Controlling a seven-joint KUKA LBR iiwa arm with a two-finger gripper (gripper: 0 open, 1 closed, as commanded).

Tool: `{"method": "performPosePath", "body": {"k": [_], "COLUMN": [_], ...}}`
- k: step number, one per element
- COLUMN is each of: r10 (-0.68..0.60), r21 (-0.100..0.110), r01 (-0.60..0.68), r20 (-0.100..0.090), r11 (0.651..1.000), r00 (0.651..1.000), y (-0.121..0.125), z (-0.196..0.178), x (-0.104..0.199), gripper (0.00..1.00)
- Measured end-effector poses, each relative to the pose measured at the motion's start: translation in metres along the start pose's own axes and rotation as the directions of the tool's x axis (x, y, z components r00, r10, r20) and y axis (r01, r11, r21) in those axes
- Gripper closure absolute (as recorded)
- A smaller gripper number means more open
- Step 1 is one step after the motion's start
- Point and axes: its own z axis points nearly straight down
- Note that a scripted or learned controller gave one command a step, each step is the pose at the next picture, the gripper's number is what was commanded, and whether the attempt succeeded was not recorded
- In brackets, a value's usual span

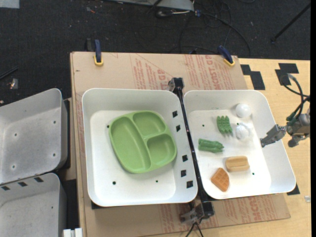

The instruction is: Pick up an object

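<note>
Gripper (285,135) sits at the far right edge of the right bin (256,98), just over its rim; grey finger (270,135) pokes inward toward the bin floor, w/ a second part further right near the frame edge. Fingers look spread apart, nothing between them. Cables hang above it along the right side.

Nearest things inside the right bin: two white round objects, one (242,132) just left of the finger tip, other (242,110) a bit further back near the bin's rear. Touching or nearly touching the lower white one is a green ridged piece (224,125), lying lengthwise front to back. Below that, toward bin centre, a second green piece (211,144) lies crosswise. In front of these: tan bread-like block (237,164), and just left/front of it an orange waffle-textured piece (220,179). All loose on the bin floor, none lifted.

Left bin (94,147) holds a green divided plate (142,141) w/ three compartments, lying flat and turned at an angle. Bins sit side by side on a cardboard sheet (148,68), clamped at the back w/ two clips (98,58).
</note>
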Motion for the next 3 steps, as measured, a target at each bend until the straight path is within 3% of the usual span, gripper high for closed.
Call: {"method": "performPosePath", "body": {"k": [1, 3], "r10": [-0.004, -0.002], "r21": [-0.01, -0.007], "r01": [0.004, 0.002], "r20": [0.003, 0.001], "r11": [1.0, 1.0], "r00": [1.0, 1.0], "y": [0.002, 0.002], "z": [-0.005, 0.082], "x": [0.001, 0.008], "gripper": [0.0, 0.0]}}
